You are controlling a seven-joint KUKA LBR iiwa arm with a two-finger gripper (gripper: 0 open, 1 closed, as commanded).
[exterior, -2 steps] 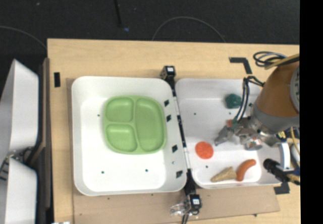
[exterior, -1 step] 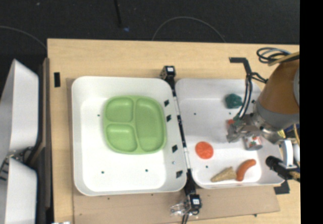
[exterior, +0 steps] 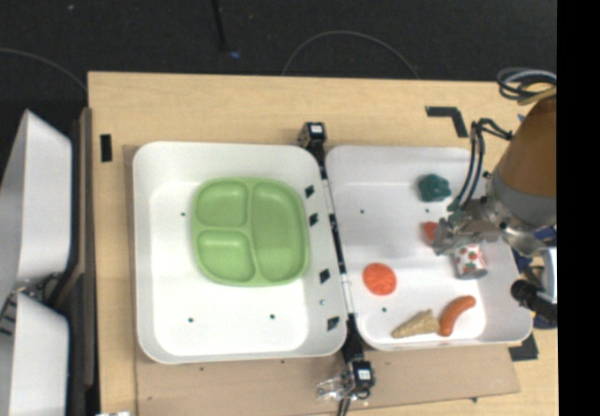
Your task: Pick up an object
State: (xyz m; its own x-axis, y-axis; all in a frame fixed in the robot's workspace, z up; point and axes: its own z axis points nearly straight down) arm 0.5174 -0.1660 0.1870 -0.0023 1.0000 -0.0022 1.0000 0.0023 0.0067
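On the wooden bench (exterior: pixel 234 105) two shallow white plastic bins sat side by side. At the middle of the left bin (exterior: pixel 169 330) lay a pale green plastic plate with three compartments (exterior: pixel 251 231). Over the right bin (exterior: pixel 375 180) the grey arm with its orange band (exterior: pixel 530 161) reached in from three o'clock, and its two-finger gripper (exterior: pixel 457 234) hung low near the bin's right half. Whether the claw stood apart or together could not be told, since the metal there blurred into one dark mass. Just at nine o'clock of the gripper showed a small red piece (exterior: pixel 429 231), possibly touching it. At twelve o'clock of the gripper lay a dark teal rounded lump (exterior: pixel 433 186). Just at five o'clock sat a small white block with red and green marks (exterior: pixel 471 260). Toward the bin's near edge rested a round orange-red disc (exterior: pixel 379 279), a tan wedge (exterior: pixel 414 324) and an orange sausage-shaped piece (exterior: pixel 457 313), the last two just beside each other.
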